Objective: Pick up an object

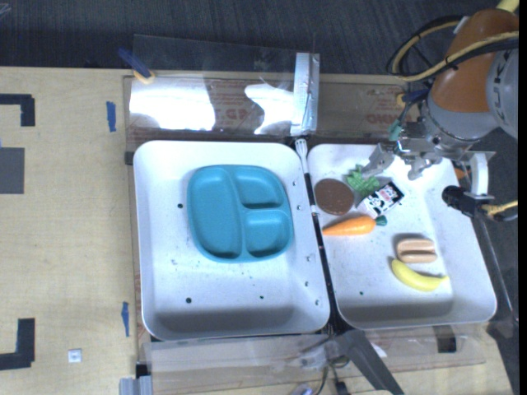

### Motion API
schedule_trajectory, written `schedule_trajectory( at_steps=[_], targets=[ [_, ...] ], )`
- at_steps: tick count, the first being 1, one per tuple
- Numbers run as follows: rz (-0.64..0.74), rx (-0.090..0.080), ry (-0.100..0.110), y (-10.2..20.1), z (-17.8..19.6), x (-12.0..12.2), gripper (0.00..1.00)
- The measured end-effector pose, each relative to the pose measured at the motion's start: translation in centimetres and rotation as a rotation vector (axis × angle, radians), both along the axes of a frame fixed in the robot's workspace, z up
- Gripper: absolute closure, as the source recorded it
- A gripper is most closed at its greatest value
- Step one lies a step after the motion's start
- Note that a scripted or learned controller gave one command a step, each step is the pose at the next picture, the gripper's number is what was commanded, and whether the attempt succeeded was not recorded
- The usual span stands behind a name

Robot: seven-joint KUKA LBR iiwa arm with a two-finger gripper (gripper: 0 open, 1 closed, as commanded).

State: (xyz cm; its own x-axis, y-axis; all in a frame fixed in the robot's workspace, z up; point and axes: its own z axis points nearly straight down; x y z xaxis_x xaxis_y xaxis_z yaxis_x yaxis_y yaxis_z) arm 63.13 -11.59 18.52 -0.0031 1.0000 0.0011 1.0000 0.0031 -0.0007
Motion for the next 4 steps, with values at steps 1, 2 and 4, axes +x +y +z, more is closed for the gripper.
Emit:
schedule_trajectory(
  at_steps=[1,2,4],
  targets=[
    [0.069,-0.002,-0.006,-1.0,3.8,2.8,0.00],
    [-0.017,0.000,0.007,1.6,-6.2,-5.1,0.00],
    [-0.084,-0.004,-0.010,1.7,-8.5,-2.9,1.00]
  ],
)
